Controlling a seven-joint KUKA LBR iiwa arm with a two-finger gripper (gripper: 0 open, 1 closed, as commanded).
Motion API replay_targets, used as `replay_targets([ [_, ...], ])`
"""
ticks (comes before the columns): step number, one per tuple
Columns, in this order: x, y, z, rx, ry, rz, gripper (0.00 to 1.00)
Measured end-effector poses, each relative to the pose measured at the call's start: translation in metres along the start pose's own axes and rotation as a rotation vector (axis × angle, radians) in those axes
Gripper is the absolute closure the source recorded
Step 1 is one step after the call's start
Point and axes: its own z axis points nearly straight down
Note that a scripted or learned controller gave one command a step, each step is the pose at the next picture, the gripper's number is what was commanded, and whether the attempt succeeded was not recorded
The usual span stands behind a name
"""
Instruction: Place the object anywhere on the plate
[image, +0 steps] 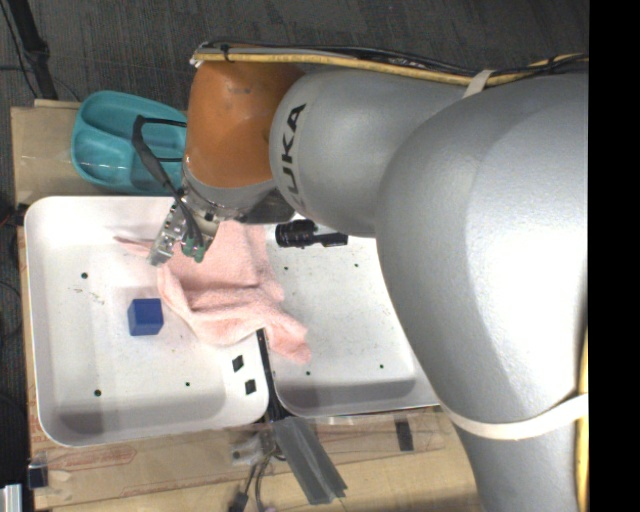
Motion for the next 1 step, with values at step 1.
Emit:
replay_targets([
  [1,0.0671,0.0450,0.0119,0.003,0.003,0.202,1.00],
])
